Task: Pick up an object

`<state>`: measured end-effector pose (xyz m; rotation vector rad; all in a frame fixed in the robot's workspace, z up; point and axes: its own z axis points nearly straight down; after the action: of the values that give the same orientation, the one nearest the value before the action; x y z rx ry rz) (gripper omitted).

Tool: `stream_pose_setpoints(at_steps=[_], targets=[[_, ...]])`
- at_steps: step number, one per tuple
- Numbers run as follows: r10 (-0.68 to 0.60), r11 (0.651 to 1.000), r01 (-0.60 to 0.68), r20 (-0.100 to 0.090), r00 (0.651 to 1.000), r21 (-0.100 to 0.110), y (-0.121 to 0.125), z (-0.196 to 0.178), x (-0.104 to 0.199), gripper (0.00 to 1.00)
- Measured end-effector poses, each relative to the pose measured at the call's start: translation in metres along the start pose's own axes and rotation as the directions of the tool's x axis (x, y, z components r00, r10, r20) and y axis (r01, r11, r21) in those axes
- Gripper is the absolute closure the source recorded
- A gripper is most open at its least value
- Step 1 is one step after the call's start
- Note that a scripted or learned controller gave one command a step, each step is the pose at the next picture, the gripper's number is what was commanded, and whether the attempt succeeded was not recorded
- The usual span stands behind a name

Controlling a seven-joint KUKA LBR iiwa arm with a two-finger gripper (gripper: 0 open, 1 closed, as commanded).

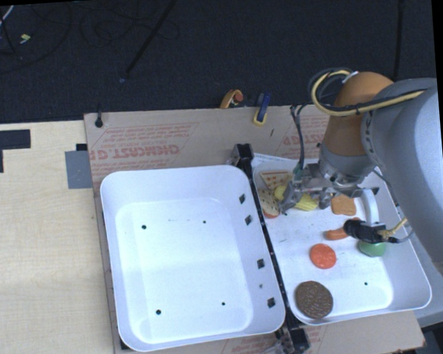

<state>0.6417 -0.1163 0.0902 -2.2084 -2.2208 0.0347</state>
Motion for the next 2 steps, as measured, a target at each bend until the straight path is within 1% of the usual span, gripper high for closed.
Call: stream_pose_setpoints(at_steps=[1,2], targets=[[0.009,1.000,-0.009,0.002,1.000,-0.014,-0.0001,0.0012,0.0248,0.00],[0.009,1.000,-0.008,0.005,1.000,-0.020,0.0011,0.0007,0.0250,0.00]])
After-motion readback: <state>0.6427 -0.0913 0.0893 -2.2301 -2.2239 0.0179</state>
